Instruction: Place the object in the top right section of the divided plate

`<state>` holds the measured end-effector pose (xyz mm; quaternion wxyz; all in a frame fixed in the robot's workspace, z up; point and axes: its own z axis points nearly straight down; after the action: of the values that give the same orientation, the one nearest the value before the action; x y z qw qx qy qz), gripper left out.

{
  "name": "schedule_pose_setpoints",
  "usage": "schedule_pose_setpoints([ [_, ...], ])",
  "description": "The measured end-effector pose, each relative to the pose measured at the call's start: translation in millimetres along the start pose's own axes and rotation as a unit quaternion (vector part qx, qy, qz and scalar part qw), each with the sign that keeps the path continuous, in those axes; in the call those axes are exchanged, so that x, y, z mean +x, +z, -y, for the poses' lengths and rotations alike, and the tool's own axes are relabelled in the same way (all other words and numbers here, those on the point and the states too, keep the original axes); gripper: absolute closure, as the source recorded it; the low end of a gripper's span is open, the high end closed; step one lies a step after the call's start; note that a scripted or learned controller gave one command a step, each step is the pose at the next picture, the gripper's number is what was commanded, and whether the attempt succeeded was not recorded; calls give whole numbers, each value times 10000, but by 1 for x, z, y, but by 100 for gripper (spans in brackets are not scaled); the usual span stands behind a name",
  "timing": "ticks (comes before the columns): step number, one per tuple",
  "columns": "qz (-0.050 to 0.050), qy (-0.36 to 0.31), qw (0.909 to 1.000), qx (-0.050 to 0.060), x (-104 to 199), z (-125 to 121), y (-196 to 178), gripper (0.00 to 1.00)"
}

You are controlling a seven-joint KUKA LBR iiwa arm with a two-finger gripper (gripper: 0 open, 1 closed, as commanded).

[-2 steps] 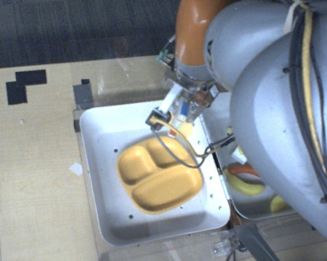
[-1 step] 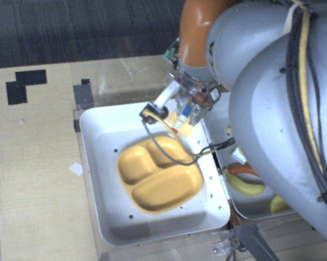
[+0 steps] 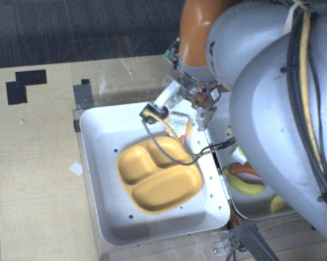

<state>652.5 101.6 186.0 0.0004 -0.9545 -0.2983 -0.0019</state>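
Grey arm (image 3: 281, 110): fills the right of the view from top to bottom, with its orange band (image 3: 199, 22) at the top centre; it reaches leftward over the seam between the two bins.
Wooden bench (image 3: 31, 175): pale surface, visible to the left of the bins; flat black patches (image 3: 24, 85) sit near its far left corner.
Left bin (image 3: 113, 224): white, shallow and in full view; it holds the plate in its middle.
Right bin (image 3: 253, 212): white; only its near left corner shows, the rest being covered by the arm.
Divided plate (image 3: 158, 179): yellow, lying flat in the left bin and turned slightly askew – two small sections on the far side, one long section on the near side.
Gripper (image 3: 201, 108): hangs over the far right part of the left bin, close to the bin divider and just beyond the plate's top right section. Open or closed – cannot tell from this angle.
Yellow curved item (image 3: 247, 186): lies in the right bin near its left wall, with an orange-red item (image 3: 246, 169) touching its far side.
Small pale item (image 3: 178, 121): red and yellow markings; sits just outside the rim of the plate's top right section, beside the gripper. Whether it is held cannot be determined.
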Motion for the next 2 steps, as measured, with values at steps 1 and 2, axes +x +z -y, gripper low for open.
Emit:
schedule_pose_setpoints([
  [1,-20,-44,10000,-7,2,1,-12,100],
  [2,-19,-49,10000,-6,2,1,-12,0],
])
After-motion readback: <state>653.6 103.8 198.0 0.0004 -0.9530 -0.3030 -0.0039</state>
